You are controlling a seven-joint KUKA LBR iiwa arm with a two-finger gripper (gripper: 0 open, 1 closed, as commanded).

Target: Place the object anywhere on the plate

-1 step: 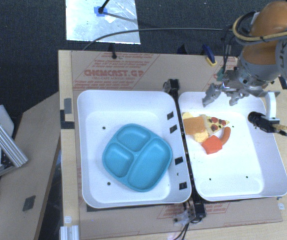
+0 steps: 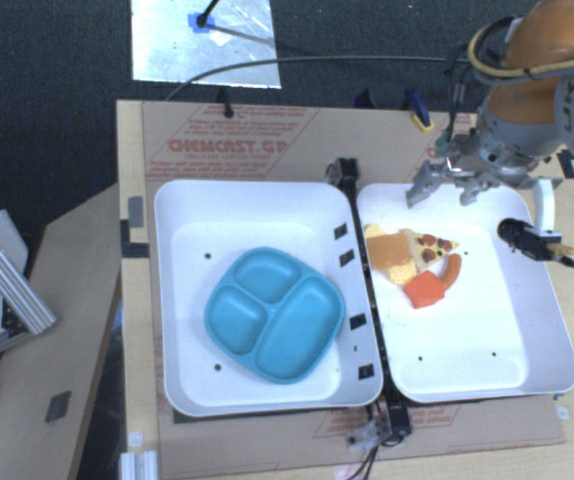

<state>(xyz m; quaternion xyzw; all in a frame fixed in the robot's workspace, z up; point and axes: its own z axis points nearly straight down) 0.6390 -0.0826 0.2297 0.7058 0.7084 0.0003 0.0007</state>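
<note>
Gripper hovered over far edge of right bin, fingers spread apart, nothing between them. Toy food lay in right bin near divider: orange slab, pizza slice, sausage, red wedge, bunched together. Blue sectioned plate sat in left bin.

smooth matt blue plastic plate, glossy white plastic bins, shiny crinkled foil sheet upper left, printed cardboard.
</note>
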